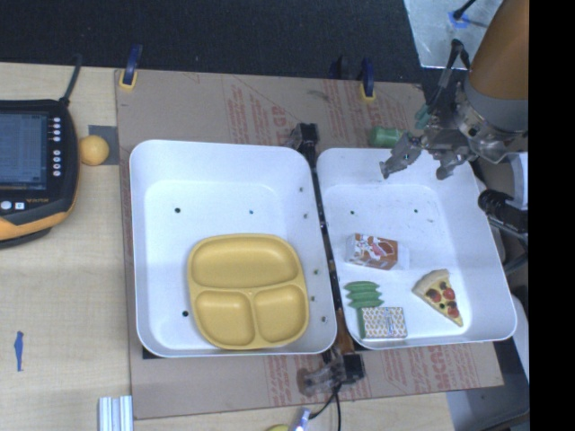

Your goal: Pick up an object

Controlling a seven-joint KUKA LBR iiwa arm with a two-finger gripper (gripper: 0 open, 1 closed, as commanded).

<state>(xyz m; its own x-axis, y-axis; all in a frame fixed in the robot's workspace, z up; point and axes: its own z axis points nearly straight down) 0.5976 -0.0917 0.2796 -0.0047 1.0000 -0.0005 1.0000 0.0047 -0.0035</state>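
A: Where is the two-finger metal gripper [420,160] hanging right now?

B: It is hovering over the far edge of the right shallow white plastic bin [467,206], its fingers spread wide and holding nothing.

A: And what is lying within reach?

B: Below it toward the near side, a small flat printed packet in red, white and brown [372,251] is lying closest. Further toward the near rim are sitting a green toy pea pod [363,294], a small pastel patterned block [384,322], and off to the arm's side a toy pizza slice [439,296].

A: How is the pizza slice likely handling?

B: It is looking light, stiff and a bit slick. Its long axis is running diagonally, tip pointing toward the near rim, so closing across the narrow width near the middle seems best.

A: Anything else?

B: A yellow three-compartment plastic tray [248,289] is resting in the other bin, well away.
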